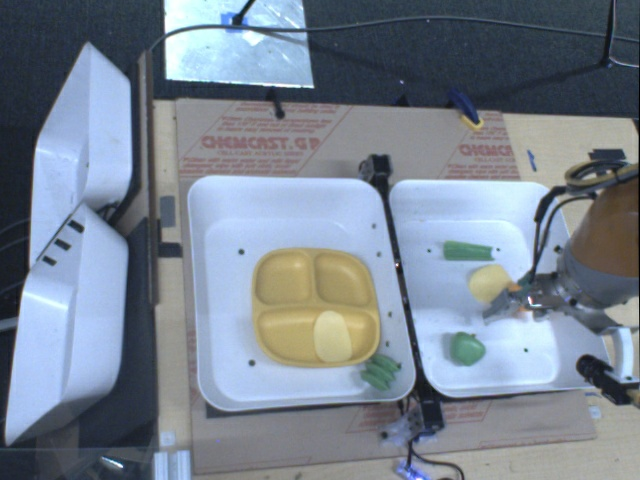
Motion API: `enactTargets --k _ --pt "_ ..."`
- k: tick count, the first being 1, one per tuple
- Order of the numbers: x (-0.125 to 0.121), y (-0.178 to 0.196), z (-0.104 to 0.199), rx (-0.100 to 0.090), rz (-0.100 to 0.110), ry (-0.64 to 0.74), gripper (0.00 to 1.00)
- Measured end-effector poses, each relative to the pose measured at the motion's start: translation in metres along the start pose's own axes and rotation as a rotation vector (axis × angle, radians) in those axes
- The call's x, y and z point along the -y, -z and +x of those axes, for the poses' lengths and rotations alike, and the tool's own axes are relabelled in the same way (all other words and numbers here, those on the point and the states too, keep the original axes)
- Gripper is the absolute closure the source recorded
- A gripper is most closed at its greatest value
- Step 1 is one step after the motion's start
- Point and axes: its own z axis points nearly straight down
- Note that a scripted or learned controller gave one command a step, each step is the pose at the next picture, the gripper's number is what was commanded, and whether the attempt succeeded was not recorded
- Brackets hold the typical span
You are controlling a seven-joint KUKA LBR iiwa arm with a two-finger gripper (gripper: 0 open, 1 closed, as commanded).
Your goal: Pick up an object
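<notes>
White plastic bins (300, 193) sit side by side on a cardboard-covered bench as the grey-and-orange arm (610, 243) reaches in from the right, its gripper (505, 306) low over the right-hand bin (470, 200). The fingertips sit just beside a pale yellow piece (488, 283), apparently touching its lower right edge — whether the jaws are spread or closed on anything cannot be told from here, and nothing is plainly seen between them. That yellow piece looks the likeliest target: roundish, with no clear long axis, lying near the bin's middle. Above it a green cylinder (468, 252) lies flat, its long axis running left to right; below it rests a squat green lump (466, 348). In the left bin a yellow divided plate (290, 338) carries a pale oval piece (333, 336) in its lower compartment, long axis running up and down the view, while a ribbed green item (381, 372) lies just beside the plate's lower right corner. The loose scatter suits a grasping trial — items lie apart, leaving the fingers room.
</notes>
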Motion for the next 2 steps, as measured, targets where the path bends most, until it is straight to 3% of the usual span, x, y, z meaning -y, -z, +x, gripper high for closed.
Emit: enactTargets --k 1,2 --pt "-0.001 0.012 -0.001 0.001 -0.004 -0.001 1.00" --pt "-0.002 0.054 -0.001 0.002 -0.007 0.000 1.00"
